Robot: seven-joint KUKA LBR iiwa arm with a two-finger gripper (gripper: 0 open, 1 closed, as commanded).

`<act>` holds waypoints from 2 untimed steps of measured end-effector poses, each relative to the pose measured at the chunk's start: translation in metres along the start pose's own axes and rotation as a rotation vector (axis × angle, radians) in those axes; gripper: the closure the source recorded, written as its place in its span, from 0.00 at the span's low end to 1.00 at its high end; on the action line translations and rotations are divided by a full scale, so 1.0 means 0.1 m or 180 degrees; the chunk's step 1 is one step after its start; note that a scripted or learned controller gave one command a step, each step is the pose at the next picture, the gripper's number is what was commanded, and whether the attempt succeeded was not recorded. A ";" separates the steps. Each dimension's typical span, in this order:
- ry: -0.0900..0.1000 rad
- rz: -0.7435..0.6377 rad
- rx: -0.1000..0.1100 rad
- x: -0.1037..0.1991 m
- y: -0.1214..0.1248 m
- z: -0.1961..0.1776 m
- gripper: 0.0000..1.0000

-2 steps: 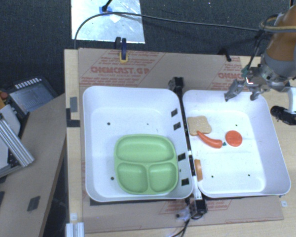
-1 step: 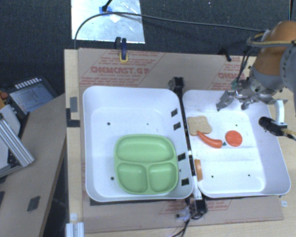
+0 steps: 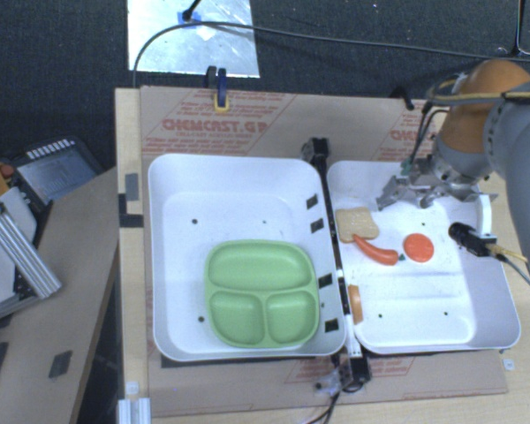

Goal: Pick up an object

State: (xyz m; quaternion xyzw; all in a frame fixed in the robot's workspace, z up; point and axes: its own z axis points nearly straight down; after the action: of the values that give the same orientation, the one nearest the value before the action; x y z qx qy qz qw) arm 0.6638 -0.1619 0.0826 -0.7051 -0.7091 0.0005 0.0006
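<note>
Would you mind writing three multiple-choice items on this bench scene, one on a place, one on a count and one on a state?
1. Where does the green divided plate lie?
A. In the left bin
B. In the right bin
C. On the cardboard behind the bins

2. How many compartments does the green plate have?
A. Two
B. Three
C. Five

3. How does the gripper stand relative to the red pepper?
A. It holds the pepper between its fingers
B. It is over the far part of the right bin, apart from the pepper
C. It presses the pepper onto the green plate

Key:
1 A: the plate rests on the floor of the left bin.
2 B: one long section and two smaller ones show.
3 B: the pepper lies on the floor of the right bin, nearer the camera than the gripper.
</note>
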 end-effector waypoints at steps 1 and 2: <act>-0.0005 -0.0007 -0.0024 0.00 0.02 -0.14 1.00; -0.0008 0.0011 -0.0035 -0.05 0.01 -0.78 1.00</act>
State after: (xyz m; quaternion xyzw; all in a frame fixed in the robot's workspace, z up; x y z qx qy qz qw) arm 0.6654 -0.1668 0.1609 -0.7064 -0.7078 -0.0024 -0.0042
